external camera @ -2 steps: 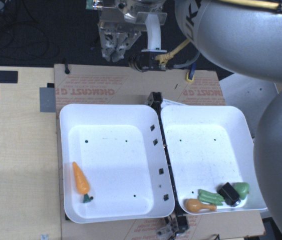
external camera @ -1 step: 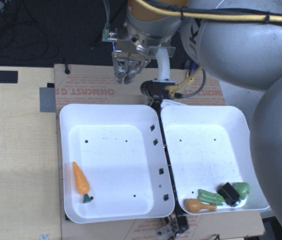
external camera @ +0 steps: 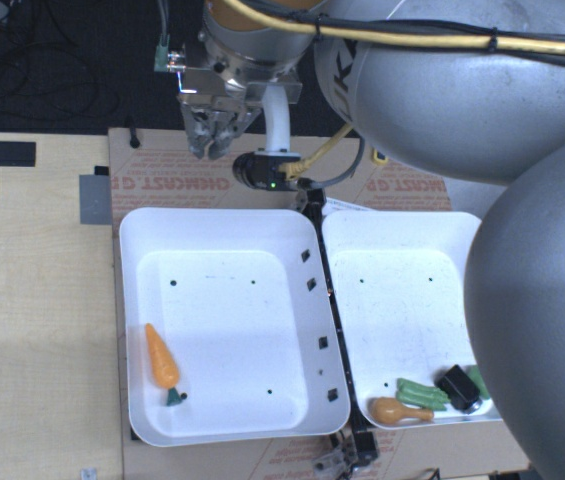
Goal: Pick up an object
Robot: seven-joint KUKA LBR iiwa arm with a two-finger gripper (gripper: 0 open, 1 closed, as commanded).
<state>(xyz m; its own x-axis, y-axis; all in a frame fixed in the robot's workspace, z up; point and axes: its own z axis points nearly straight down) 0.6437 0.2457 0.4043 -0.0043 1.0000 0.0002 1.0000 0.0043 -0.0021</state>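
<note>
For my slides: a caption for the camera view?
End effector above the bench; carrot in left bin.

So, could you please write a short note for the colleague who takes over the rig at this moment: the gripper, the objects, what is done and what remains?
Gripper: raised above the bench behind the left white bin, nothing visible between its fingers.
Left bin: one orange plastic carrot with a green tip lies near the front-left corner.
Right white bin: a yellow-orange pear-shaped toy, a green bean-like toy and a small black block lie close together at the front edge, partly behind the arm.
Done: no object is picked up yet.
Left: choose one object, descend, grasp and lift it. The carrot lies apart from the others, so it is probably the easiest.
</note>
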